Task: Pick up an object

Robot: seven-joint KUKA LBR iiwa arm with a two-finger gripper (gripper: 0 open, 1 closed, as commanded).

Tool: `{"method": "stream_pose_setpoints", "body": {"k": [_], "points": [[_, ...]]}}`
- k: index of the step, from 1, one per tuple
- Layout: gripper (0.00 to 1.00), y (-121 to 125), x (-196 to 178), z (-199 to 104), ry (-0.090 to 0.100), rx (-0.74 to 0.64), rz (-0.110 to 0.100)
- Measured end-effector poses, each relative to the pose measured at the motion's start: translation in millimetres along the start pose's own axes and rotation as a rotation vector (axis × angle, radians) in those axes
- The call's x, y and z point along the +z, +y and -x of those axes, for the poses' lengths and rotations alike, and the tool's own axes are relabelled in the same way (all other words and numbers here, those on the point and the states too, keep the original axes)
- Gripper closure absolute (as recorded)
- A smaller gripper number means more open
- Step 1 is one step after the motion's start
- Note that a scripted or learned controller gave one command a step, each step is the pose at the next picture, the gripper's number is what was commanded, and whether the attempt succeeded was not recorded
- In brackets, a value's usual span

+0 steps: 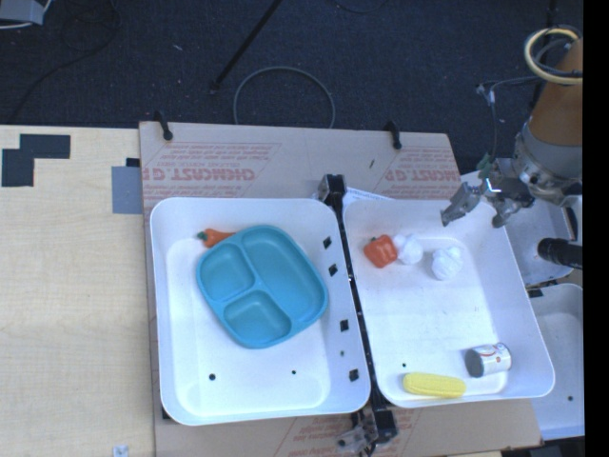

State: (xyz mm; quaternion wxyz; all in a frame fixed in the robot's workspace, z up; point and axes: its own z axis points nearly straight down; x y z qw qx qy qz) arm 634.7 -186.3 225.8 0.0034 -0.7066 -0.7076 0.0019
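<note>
My gripper hangs over the far right corner of the right bin, open, with nothing between its fingers. In that bin an orange-red toy lies near the far left, touching a small white ball-shaped piece. Another white piece rests just right of them, below and left of the gripper. A yellow corn-like toy lies by the near wall, and a small grey and white can with a red band sits beside it.
The left bin holds a blue divided plate, with an orange carrot-like piece poking out at its far left. A black divider runs between the bins. Cardboard lies under both.
</note>
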Motion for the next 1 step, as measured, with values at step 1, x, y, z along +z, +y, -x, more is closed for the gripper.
{"method": "stream_pose_setpoints", "body": {"k": [1], "points": [[0.0, 9.1, 57.4, -3.7, 0.0, -0.004, 0.0]]}}
